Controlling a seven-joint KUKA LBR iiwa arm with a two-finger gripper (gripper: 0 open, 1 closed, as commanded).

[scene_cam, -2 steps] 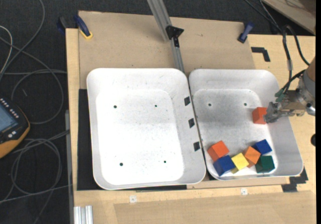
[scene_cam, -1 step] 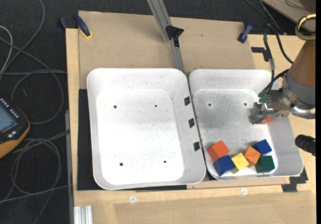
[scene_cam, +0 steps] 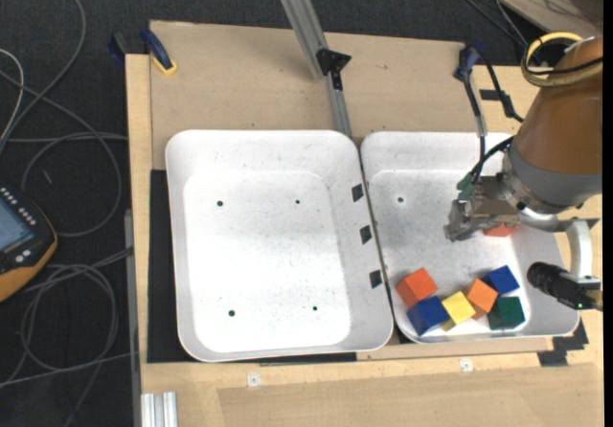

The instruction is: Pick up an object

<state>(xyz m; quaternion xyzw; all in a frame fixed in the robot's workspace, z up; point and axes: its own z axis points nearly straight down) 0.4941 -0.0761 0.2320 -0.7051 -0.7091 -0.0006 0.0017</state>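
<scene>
Arm: reaches in from the right, wrist bent down over the right bin (scene_cam: 402, 162).
Fingers: gripper (scene_cam: 466, 225) low; spread or pressed together, cannot tell.
Blocks: orange block (scene_cam: 417, 285) and others clustered near the bin's front, apart from the gripper.

Tool (scene_cam: 466, 222) over right bin (scene_cam: 421, 159); blocks (scene_cam: 464, 302) near front wall.

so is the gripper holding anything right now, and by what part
It cannot be told. The two-finger gripper hangs over the right white bin, a small red block beside it; no object shows between its tips.
</scene>
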